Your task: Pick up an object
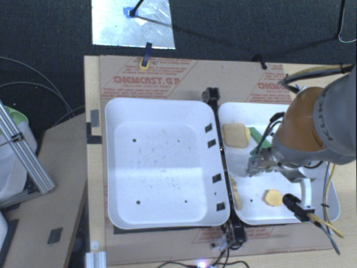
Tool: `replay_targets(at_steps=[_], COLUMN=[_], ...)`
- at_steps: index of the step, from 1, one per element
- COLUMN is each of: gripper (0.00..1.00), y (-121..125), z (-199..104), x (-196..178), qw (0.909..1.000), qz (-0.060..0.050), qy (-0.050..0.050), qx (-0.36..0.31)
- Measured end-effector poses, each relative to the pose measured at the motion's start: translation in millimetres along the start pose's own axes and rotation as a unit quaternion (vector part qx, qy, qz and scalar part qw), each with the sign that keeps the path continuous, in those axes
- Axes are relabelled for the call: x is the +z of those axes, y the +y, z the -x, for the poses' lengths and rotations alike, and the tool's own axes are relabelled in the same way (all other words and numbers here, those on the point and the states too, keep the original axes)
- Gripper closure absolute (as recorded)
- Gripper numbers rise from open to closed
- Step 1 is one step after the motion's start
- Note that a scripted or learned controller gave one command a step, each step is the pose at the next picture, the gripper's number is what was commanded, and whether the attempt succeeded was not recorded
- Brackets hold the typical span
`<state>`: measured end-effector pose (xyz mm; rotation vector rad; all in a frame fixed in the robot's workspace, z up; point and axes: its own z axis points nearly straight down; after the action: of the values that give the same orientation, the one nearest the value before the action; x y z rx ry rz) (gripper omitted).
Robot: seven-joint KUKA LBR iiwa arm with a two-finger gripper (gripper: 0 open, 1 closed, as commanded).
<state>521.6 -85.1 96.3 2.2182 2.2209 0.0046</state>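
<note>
Sponge-like tan block lies flat in the right bin, up-left of the gripper; I cannot tell how its jaws stand.

The arm is a thick, rounded grey tube with a broad orange band just above the wrist. Below the band sits a grey collar, and thin dark cables loop from it to the small metal pincer. A white piece juts out beside the wrist.
</note>
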Motion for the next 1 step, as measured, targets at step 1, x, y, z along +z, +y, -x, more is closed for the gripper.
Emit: replay_targets(at_steps=[1], gripper=[1.00], y=[-34.0], z=[-98.6], x=[-93.1], qw=[1.0000], qz=[0.002], qy=[0.002], qx=[-0.006])
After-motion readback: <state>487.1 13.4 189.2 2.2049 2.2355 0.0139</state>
